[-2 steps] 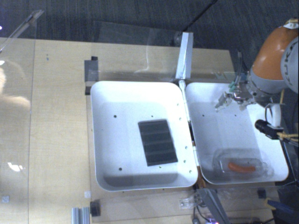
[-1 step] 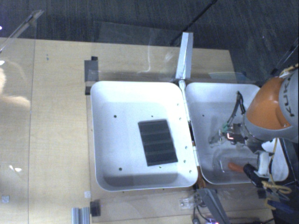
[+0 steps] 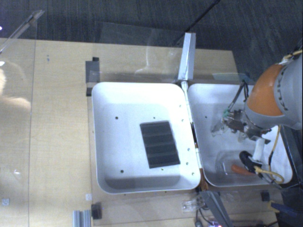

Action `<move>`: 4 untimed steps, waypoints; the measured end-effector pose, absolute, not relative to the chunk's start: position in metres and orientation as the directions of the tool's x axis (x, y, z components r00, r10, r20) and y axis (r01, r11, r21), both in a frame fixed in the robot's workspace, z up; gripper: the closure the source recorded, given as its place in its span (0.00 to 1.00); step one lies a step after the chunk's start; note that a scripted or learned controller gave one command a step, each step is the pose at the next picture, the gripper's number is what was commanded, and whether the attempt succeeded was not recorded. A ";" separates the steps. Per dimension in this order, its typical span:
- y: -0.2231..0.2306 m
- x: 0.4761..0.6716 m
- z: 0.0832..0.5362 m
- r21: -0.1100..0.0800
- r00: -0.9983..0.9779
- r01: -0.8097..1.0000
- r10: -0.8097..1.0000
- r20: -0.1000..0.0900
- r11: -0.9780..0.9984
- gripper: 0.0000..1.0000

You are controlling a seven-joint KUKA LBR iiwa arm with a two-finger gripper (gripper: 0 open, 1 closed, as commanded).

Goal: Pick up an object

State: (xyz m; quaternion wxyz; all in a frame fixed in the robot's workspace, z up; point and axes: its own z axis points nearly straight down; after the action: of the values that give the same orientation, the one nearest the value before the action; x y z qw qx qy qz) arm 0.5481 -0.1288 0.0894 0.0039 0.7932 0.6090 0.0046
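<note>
On the worktop (image 3: 57,150) the left bin (image 3: 102,126) and the right bin (image 3: 208,98) are set side by side, a ribbed slab (image 3: 159,144) being laid flat near the middle of the former and a slender object (image 3: 238,170) near the front of the latter, over which the arm (image 3: 272,96) is held.

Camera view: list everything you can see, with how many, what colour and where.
left bin: 1, white, on the bench, left of the pair
right bin: 1, white, right beside the left bin
ribbed slab: 1, black, lying flat in the middle of the left bin
orange-red thing: 1, orange-red, near side of the right bin, too small to identify
bench: 1, pale wood, under both bins
metal bar: 1, grey, at the far side where the bins meet
arm: 1, grey with an orange band, reaching in from the right
end effector: 1, metallic, above the right bin
</note>
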 end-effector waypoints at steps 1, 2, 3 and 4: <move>-0.188 0.647 0.106 0.007 0.175 0.984 0.985 -0.001 -0.175 0.00; -0.183 0.599 0.239 0.007 0.426 0.904 0.905 0.001 -0.426 0.00; -0.145 0.571 0.095 0.005 0.402 0.916 0.916 0.002 -0.402 0.00; -0.163 0.586 0.158 0.005 0.241 0.970 0.971 0.000 -0.241 0.00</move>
State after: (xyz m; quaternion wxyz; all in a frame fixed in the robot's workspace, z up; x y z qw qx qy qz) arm 0.5856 -0.1633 0.1581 0.0020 0.7877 0.6160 0.0016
